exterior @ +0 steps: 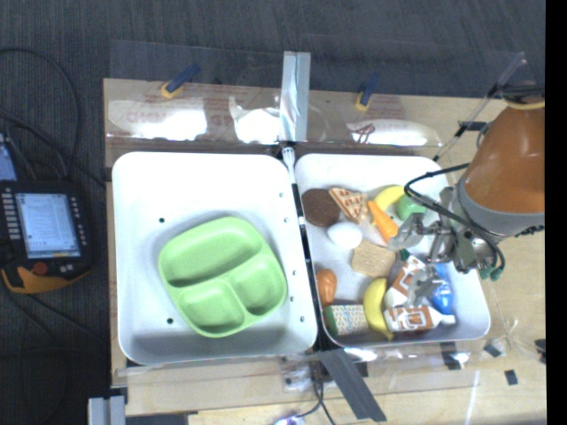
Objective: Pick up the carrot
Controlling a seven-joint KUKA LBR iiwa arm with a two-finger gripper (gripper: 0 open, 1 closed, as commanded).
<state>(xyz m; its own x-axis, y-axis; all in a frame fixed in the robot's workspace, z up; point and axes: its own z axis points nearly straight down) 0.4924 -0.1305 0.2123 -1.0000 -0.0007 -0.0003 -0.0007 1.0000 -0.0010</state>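
Two white bins sit side by side; the left bin (142,193) holds a green divided plate (223,275). In the right bin (478,312), the carrot (384,222) lies near the far side, between a waffle (349,203) and a lemon (390,198). The gripper (423,248) hovers just beside it; its opening cannot be told.

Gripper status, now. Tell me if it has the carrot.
Gripper: low over the right bin, open or closed cannot be told. The carrot lies in the bin to its left, not held.
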